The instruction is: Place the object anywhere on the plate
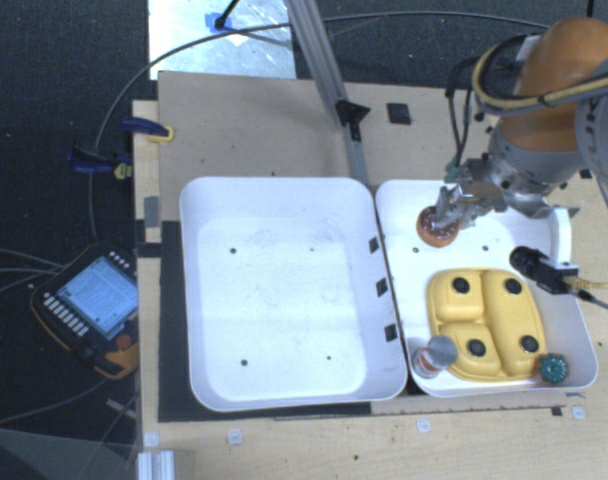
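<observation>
A yellow plate (489, 323) with several compartments lies in the front half of the right bin (404, 208). A small round orange-brown object (436, 231) sits on the bin floor behind the plate, near the bin's back left corner. My gripper (450, 214) reaches down right over this object, at or touching its top; the view does not settle whether it grips it. A teal ball (554, 369) rests at the plate's front right corner. A small grey and orange piece (436, 353) lies at the plate's front left edge.
The left bin (274, 288) is beside the right one, with the shared rim between them. A metal pole (319, 53) slants over the bench behind the bins. A teach pendant (92, 303) lies off the bench to the left.
</observation>
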Tool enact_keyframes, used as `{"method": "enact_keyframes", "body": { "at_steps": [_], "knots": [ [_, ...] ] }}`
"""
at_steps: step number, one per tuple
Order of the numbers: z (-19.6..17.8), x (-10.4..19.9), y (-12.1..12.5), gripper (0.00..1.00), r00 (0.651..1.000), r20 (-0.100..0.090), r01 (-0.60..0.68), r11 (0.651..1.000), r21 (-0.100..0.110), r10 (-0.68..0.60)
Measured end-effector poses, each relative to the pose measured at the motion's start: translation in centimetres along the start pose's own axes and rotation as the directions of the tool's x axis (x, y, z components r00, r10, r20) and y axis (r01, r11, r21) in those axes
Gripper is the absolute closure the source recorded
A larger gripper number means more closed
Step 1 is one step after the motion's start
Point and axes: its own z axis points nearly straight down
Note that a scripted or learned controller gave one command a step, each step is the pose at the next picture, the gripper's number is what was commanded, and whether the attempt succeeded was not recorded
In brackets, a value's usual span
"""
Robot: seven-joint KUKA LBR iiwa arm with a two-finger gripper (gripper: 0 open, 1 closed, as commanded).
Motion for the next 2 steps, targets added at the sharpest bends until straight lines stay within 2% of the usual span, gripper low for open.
{"method": "enact_keyframes", "body": {
  "at_steps": [1, 2],
  "knots": [
    [1.3, 5.2, 0.0, 1.00, 1.000, 0.000, 0.000, 1.000, 0.001, 0.000],
    [0.6, 11.1, -0.4, 1.00, 1.000, -0.001, 0.001, 1.000, 0.000, -0.001]
  ]
}}
